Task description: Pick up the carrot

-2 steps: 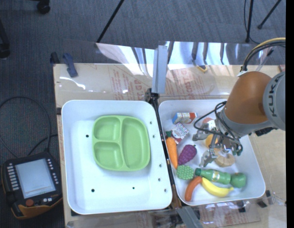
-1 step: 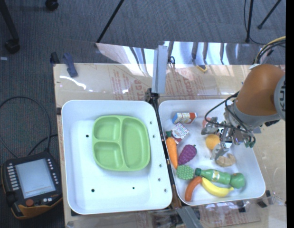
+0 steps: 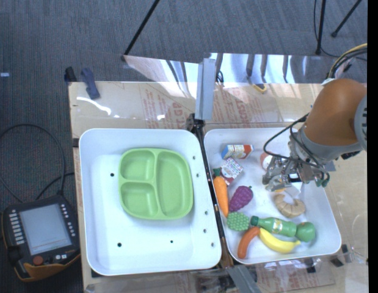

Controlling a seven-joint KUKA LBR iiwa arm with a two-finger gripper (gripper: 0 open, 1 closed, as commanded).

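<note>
Counter [image 3: 146,105]: brown board with faint red printing, not legible. Left bin [image 3: 100,163]: white, holding a green divided plate [image 3: 157,183]. Right bin [image 3: 330,224]: white, crowded with toy food. Arm [image 3: 335,115]: orange band above the tool [image 3: 285,174], which hangs low over the right bin's far side, just above a bread ring [image 3: 289,205]; its opening cannot be told. Green bottle [image 3: 283,226], label unreadable, lies across a banana [image 3: 277,243]. Carrot [image 3: 221,194]: orange, lying along the right bin's left wall, beside a purple grape bunch [image 3: 240,197]. Small packet [image 3: 232,169]: print too small to read.
</note>
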